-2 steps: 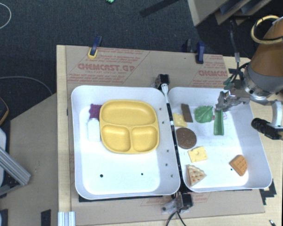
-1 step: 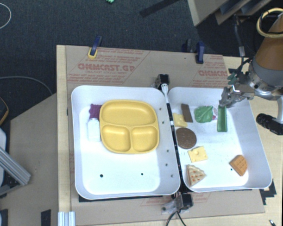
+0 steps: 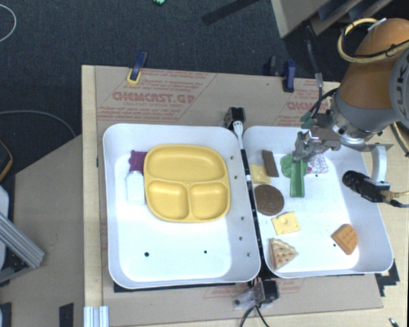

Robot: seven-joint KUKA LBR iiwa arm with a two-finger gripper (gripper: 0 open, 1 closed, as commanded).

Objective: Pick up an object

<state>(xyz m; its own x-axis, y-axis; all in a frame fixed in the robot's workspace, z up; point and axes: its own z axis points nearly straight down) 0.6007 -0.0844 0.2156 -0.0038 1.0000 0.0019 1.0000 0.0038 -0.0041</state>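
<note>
The gripper hung over the upper part of the right bin, directly above the green object; whether it gripped anything could not be told. Around that bin's centre lay a brown round cookie at nine o'clock, a yellow cheese wedge at seven, a pizza slice at six and a cracker at four. The left bin held a yellow divided tray.

Yellow tray, green stick, white bins.
</note>
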